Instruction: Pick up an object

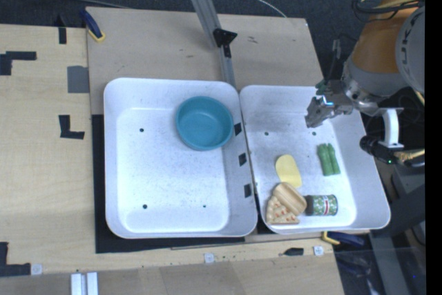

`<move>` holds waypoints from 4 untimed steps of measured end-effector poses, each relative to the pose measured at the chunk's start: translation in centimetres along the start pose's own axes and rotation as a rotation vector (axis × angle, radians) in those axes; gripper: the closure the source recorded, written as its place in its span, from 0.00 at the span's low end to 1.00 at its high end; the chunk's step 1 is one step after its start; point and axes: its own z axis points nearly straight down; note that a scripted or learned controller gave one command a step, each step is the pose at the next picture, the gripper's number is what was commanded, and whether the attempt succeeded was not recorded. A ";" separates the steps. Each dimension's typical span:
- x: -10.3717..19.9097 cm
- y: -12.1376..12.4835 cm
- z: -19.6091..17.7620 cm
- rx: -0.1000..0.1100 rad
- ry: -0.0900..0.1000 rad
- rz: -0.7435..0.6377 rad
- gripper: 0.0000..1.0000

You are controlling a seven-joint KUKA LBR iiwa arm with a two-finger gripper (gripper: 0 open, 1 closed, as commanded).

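Four small things sit in the lower part of the right white bin [359, 207]: one green cylindrical stick [329, 159], one yellow oval piece [288, 170], one tan waffle-like wedge [284, 204] and one small green-labelled can [322, 204] lying on its side. The green stick is the likeliest target, I'd judge: it lies just below the pincer [316, 112], its long axis running nearly up-down the frame. The pincer hangs over the bin's upper right, nothing between its fingers; apart or together, I cannot tell. One blue round bowl [204, 122] sits in the left white bin [131, 176], upper right corner. Pale wooden desk [41, 148] beneath.
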 end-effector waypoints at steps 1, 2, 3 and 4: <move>0.3 0.2 -6.3 -0.001 0.000 -0.001 1.00; 5.7 -0.3 -5.5 0.006 0.003 -0.005 1.00; 11.8 -1.8 -4.8 0.007 0.003 -0.006 1.00; 17.7 -3.6 -3.6 0.008 0.003 -0.006 1.00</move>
